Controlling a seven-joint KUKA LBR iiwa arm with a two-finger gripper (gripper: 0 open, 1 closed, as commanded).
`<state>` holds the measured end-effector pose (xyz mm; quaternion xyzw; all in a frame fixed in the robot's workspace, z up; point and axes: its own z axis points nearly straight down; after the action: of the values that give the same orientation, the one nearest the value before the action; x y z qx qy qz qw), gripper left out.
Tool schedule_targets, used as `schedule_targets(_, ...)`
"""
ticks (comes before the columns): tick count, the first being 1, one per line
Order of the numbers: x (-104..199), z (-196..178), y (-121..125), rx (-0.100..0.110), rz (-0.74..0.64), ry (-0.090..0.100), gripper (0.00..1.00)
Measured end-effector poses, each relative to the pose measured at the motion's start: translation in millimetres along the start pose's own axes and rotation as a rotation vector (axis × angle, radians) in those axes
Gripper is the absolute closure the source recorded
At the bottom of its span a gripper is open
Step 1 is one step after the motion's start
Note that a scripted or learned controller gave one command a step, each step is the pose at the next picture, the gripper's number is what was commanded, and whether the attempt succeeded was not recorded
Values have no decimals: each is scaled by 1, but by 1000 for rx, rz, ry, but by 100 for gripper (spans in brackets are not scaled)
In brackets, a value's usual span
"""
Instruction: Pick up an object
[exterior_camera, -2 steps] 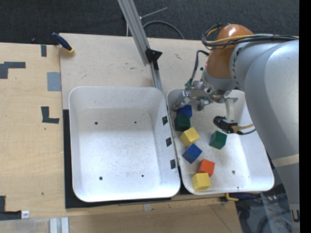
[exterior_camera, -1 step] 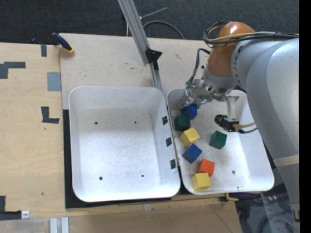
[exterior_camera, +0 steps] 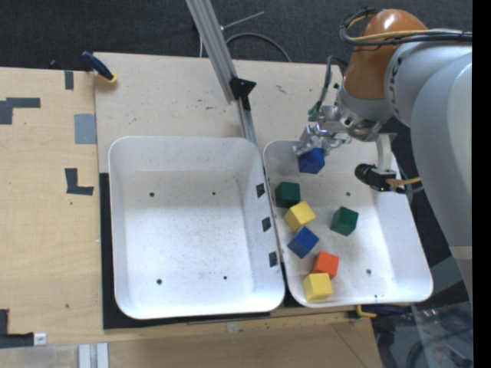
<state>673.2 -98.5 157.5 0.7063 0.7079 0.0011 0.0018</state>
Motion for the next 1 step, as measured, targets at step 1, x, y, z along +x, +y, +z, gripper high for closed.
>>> schedule_targets(1, 10, -58, 1, -1, -1, 1, 100)
